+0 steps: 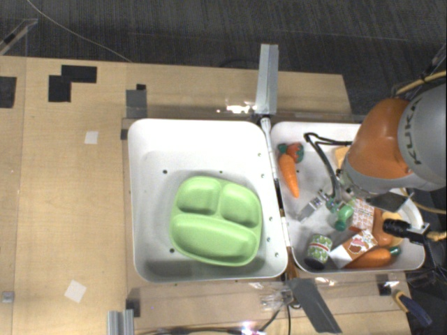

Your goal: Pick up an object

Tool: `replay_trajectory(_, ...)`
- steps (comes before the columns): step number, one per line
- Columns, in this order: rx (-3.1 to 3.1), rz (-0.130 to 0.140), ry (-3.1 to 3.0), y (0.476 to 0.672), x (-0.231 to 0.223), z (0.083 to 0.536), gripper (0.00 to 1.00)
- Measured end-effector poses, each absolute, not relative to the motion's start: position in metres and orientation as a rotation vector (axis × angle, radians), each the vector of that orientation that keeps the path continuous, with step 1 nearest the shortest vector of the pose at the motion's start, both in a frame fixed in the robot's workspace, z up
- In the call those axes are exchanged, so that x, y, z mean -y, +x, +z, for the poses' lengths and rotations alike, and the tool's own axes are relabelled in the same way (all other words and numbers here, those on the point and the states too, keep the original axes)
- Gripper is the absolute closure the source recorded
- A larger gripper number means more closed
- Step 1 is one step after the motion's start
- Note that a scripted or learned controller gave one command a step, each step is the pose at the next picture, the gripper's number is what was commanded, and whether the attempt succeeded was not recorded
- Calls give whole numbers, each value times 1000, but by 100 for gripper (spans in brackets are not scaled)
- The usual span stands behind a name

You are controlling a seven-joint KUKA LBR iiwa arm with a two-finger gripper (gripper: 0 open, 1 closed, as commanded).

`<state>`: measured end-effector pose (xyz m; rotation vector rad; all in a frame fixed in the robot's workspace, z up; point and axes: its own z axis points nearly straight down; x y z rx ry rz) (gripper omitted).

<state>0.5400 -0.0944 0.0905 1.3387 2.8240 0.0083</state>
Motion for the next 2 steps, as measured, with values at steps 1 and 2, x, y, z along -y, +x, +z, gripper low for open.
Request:
replay_trajectory(1, -2794, 10, 1388, 501, 96, 91, 0)
replay_trajectory(2, -2799, 5, 1394, 592, 135, 89, 0)
